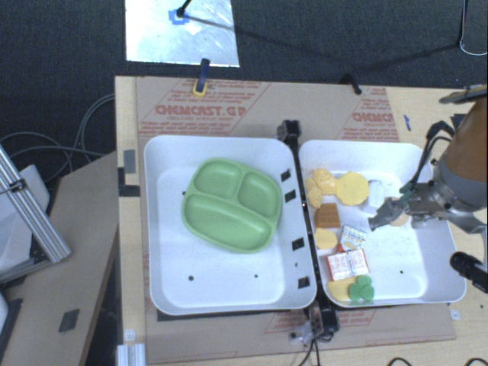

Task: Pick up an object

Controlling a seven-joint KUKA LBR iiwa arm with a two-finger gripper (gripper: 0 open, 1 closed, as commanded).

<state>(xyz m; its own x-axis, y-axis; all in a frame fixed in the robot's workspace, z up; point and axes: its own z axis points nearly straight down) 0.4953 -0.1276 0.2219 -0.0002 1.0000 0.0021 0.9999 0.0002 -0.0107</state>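
Two white bins sit side by side on the counter (252, 101). The left bin (168, 280) holds a green tray (231, 204) at its centre. The right bin (427, 273) holds toy food along its 9 o'clock side: yellow pieces (339, 185) at 11 o'clock, a brown block (328, 215), a red-and-white packet (348, 264), and a green piece (362, 289) at 7 o'clock. The jaws' (383, 217) tips lie near the bin's centre, just beside the food; their state cannot be told.
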